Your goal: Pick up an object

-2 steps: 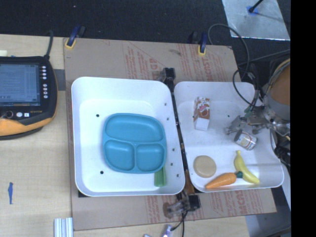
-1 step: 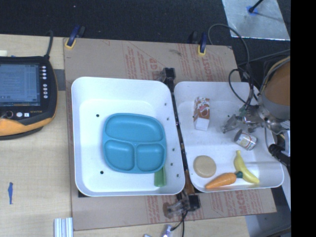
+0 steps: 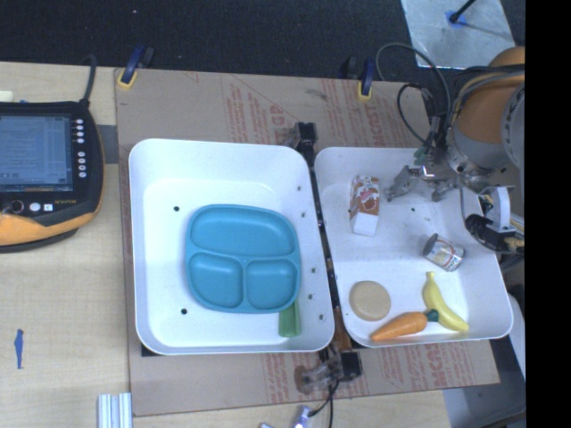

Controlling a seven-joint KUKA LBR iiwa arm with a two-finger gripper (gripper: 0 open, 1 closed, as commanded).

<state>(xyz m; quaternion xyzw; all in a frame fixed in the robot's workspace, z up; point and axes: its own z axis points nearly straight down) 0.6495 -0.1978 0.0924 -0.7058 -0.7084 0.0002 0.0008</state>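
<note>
Camera view: smooth divided blue plate [image 3: 242,258], crumpled can [image 3: 443,252].

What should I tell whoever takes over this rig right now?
Tool: open, holding nothing, over the far part of the right bin.
Right bin: carton just left of the tool, small can in the middle, round cookie, carrot and banana at the near edge.
Left bin: blue divided plate, green block at its near right corner.
Done: nothing picked yet.
Left: choose one object, grasp and lift it. The carton looks nearest.
</note>
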